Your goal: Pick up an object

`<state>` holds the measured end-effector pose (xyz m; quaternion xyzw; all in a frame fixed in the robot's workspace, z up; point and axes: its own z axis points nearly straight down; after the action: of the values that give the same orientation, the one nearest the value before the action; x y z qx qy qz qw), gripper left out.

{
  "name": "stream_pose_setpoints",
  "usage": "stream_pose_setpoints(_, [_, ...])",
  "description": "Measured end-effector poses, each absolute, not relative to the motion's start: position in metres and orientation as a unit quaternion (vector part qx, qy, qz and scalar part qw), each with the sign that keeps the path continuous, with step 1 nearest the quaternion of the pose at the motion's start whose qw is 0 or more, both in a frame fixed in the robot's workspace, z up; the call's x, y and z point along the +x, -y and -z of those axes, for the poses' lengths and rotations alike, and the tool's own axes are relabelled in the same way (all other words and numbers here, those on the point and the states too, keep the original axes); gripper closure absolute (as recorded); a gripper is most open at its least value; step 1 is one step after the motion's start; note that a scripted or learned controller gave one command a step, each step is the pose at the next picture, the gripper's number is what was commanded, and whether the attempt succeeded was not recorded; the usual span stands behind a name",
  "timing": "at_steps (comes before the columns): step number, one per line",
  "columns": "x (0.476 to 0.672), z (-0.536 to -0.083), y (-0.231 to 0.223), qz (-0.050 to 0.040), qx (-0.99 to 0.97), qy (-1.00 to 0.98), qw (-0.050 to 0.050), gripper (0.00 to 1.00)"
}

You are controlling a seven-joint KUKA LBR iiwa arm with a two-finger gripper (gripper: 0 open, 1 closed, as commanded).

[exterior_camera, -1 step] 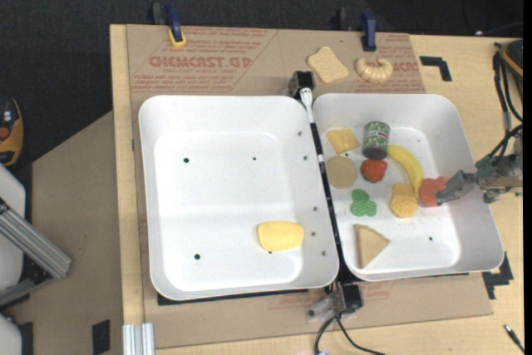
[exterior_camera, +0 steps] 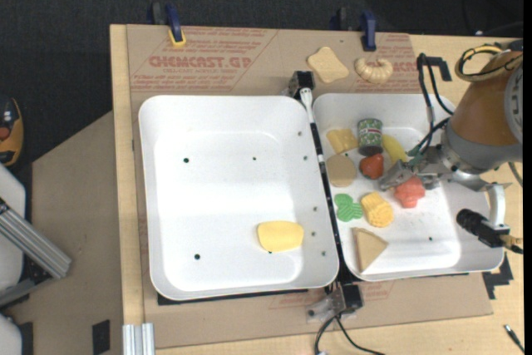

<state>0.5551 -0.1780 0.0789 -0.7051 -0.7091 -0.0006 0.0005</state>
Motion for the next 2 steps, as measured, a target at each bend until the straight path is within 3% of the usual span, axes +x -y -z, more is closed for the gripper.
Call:
stream_pose_setpoints(1, [0.555,-0.097,0.182,0.0015,-0.707,0.707,-0.004,1.0])
stream_pose_setpoints(2, [0.589,-0.309,0.096,0.0073,-0.704,0.711,-0.008,1.0])
